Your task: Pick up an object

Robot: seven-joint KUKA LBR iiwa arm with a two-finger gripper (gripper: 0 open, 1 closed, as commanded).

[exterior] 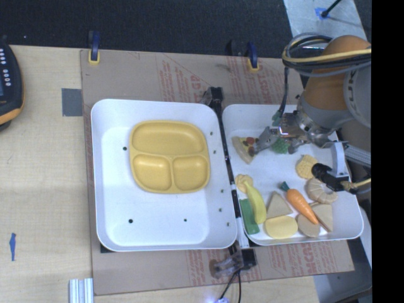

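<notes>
Toy food items, assorted, in the right bin (252, 113) on the table (44, 169). Pizza slice (242, 148): lying just left of the gripper (265, 139), beside its tip, contact unclear. Gripper: low over the bin's upper part, nothing visibly between its fingers (whether they are spread or closed cannot be told). Carrot (301, 205), banana (255, 202) and pale wedge pieces (278, 205): below the gripper, clustered along the bin's near edge. Yellow divided plate (169, 155): far left of the gripper, alone in the left bin (113, 226).
</notes>
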